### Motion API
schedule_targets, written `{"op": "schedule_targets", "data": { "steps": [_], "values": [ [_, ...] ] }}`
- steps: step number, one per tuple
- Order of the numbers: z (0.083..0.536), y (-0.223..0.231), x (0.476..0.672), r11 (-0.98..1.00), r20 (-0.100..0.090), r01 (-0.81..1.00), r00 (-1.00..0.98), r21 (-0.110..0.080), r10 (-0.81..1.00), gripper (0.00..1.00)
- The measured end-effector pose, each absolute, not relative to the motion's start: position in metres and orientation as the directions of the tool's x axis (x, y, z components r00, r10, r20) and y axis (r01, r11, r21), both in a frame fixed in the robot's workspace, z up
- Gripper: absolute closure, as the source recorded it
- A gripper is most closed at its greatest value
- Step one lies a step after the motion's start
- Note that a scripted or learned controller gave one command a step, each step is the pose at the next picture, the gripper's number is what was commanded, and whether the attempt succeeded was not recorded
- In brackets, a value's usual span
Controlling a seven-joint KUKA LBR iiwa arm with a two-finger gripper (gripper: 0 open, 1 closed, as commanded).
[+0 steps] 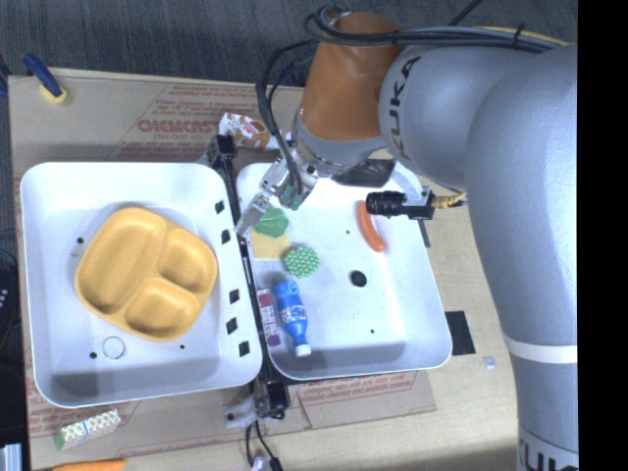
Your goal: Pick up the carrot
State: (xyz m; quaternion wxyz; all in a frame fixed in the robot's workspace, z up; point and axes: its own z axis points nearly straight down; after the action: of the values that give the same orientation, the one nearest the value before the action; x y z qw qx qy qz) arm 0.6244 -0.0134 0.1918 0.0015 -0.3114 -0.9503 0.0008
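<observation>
The bench top is covered with flat brown cardboard (186, 106) that carries faded red printing — it shows above, between and below the two white bins. Beyond its far edge lies a dark grey carpet floor (147, 18) with a fine ribbed texture. A small blue and yellow clip (44, 78) sits at the far left corner of the cardboard. At the lower right the surface is pale beige (471, 420) — a black square patch (459, 332) is fixed there. The light is even and soft.
</observation>
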Motion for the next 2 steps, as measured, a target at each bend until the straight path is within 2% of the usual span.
{"op": "schedule_targets", "data": {
  "steps": [1,2],
  "values": [
    [0.192,0.029,0.606,0.814,0.002,0.581,-0.814,-0.003,0.581,0.00],
    [0.192,0.015,0.568,0.999,0.002,-0.038,-0.999,-0.001,-0.038,0.00]
  ]
}}
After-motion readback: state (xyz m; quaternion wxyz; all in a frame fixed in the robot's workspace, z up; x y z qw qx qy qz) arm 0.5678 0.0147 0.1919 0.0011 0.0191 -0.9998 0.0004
